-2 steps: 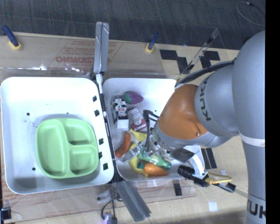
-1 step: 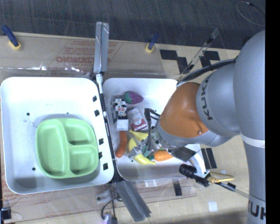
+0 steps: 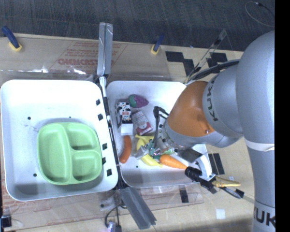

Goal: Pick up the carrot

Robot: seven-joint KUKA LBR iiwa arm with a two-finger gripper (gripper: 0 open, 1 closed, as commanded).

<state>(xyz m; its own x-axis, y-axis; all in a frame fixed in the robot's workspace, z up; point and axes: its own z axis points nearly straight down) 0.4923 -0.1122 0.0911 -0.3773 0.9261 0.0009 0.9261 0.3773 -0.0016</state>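
On the left of the frame I see the green divided plate (image 3: 70, 152) in the left bin (image 3: 12, 129). Moving right, an orange sausage-like piece (image 3: 125, 149) lies by the right bin's (image 3: 150, 85) left wall, with a purple item (image 3: 138, 100) and small packages (image 3: 130, 116) above it. The carrot (image 3: 172, 162) lies lower centre-right, beside yellow pieces (image 3: 147, 151). The gripper (image 3: 154, 151) hangs just left of it; I cannot tell its state. I judge a good grasp needs centring over the carrot's thick middle, across its length, clear of the yellow clutter.
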